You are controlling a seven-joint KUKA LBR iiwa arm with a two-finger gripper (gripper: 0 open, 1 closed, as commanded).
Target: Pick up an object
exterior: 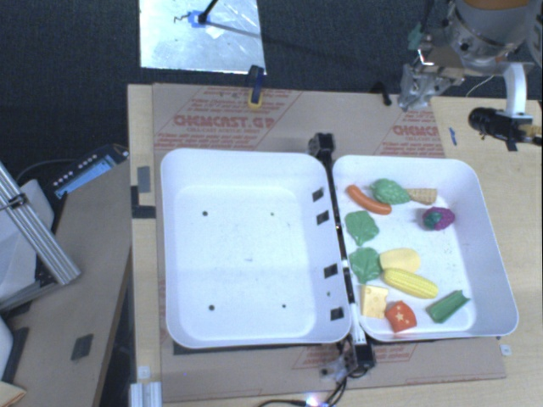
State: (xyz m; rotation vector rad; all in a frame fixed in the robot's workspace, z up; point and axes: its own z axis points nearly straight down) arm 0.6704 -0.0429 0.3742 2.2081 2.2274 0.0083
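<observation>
Two bins sit side by side on the bench (140, 125), their inner edges touching; the left bin (182, 176) is on the left, the right bin (488, 253) on the right. In the right bin, a sausage (368, 199) lies at the back left, a leafy piece (390, 191) just beside it, a wafer (422, 197) further right, a round fruit (438, 219) near the right wall; at the middle left lie two more leaf pieces (362, 226), one before the other; a corn cob (410, 283) lies centre front; a cheese wedge (374, 300), a tomato (400, 315) and a cucumber (447, 305) line the front. The pincer (413, 97) hangs behind the right bin, above the bench.
</observation>
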